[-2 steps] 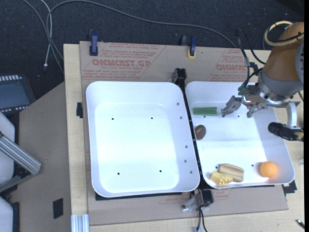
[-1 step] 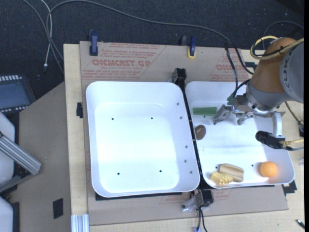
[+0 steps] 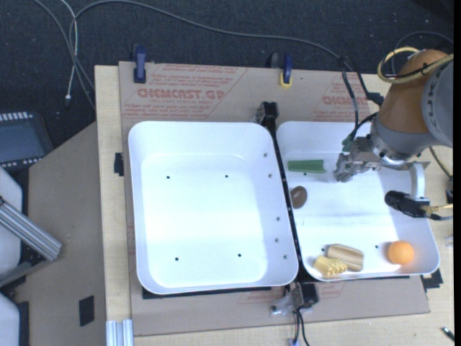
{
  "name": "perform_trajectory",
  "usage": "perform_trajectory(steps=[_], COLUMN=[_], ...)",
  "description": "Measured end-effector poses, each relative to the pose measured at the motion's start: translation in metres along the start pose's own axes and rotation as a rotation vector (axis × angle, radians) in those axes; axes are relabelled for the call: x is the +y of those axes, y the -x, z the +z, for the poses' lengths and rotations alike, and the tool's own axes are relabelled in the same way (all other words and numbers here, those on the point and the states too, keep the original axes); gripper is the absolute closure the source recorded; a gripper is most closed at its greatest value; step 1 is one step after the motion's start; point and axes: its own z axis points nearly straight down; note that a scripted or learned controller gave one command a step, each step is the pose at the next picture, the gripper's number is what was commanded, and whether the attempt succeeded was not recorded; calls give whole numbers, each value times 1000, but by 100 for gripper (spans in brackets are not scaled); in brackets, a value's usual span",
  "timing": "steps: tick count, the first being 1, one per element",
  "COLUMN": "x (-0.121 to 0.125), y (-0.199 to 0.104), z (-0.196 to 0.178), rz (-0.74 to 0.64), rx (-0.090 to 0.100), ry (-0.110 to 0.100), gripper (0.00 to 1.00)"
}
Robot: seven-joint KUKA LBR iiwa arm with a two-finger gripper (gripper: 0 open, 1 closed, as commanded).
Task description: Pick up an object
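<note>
closing on the green block

bins first: right bin point(image 3: 432, 262) is the landmark. arm point(image 3: 403, 114) reaches over its far half; gripper point(image 3: 346, 170) hangs just beside the green block point(image 3: 305, 166) (finger state i cannot tell). centre over the block before descending. bread roll point(image 3: 344, 254), orange ball point(image 3: 400, 253) sit along the near rim.

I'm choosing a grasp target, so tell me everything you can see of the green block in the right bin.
The green block is a small, flat, dark green rectangular bar with a matte look; its material is unclear. It lies flat on the floor of the right bin, in the far part near the divider, its long side running left to right. Nothing touches it. The gripper is just to its right, apart from it.
</note>
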Motion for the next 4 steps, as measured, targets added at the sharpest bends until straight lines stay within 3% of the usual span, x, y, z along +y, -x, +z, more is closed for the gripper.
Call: perform_trajectory(steps=[3, 4], x=[22, 20], y=[1, -52], z=[-159, -161], rz=[0, -4], rx=[-1, 2], ry=[3, -1], gripper=[100, 100])
